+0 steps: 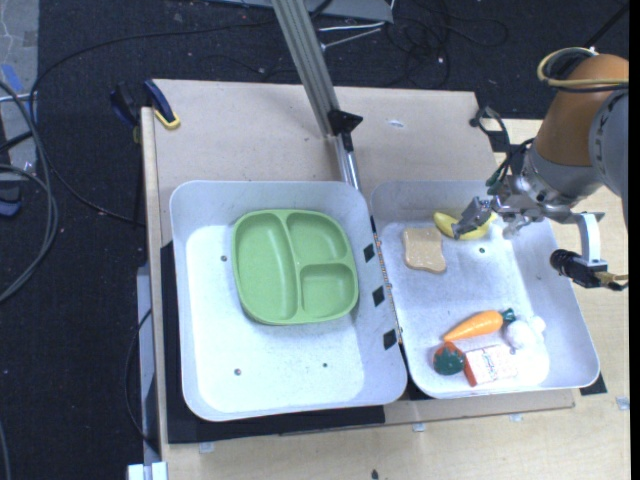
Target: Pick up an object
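- Yellow banana (pixel 458 226) lies at the far edge of the right bin (pixel 560 313), close to the back wall, and it is the thing I am after.
- My claw (pixel 474 219) sits right on its near end, reaching in from the right; the fingertips look closed down around that end, with the yellow showing between and below them, though the fruit seems to rest on the bin floor, not lifted.
- Toast (pixel 424 250) lies just beside the banana, toward the bin's middle; carrot (pixel 476 325), a red-and-white carton (pixel 490 366) and a small red-and-green piece (pixel 448 360) sit well apart at the near side.
- Left bin (pixel 200 308) holds a green plate (pixel 296 266) with three compartments.
- Risk, as I judge it: I have only the tip of a curved, smooth thing, so it could swivel or slide out as I rise. The back wall is close, and the banana could catch against it.
- My arm comes in low from the right, orange band above the wrist, which is bent downward and leftward toward the bin's far corner.
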Robot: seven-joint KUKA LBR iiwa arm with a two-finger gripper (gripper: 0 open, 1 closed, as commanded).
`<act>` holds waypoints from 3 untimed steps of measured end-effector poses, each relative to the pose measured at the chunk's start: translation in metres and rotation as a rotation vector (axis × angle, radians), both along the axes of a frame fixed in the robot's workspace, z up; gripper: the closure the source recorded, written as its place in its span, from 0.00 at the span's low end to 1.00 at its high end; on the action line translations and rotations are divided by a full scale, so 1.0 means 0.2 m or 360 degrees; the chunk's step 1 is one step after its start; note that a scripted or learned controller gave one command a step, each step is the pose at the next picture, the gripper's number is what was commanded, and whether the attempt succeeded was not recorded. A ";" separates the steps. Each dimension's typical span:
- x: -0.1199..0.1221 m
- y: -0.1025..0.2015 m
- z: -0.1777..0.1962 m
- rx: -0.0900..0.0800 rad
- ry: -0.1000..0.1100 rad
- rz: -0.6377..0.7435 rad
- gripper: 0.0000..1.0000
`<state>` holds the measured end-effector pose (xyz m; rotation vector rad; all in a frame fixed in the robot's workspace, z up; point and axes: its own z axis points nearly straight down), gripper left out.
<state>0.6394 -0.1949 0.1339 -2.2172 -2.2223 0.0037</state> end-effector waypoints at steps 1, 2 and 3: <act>0.00 0.00 -0.22 -0.0001 -0.0001 0.0000 0.00; 0.01 0.00 -0.15 -0.0003 -0.0009 0.0002 1.00; 0.00 -0.03 0.16 -0.0005 -0.0017 -0.0005 1.00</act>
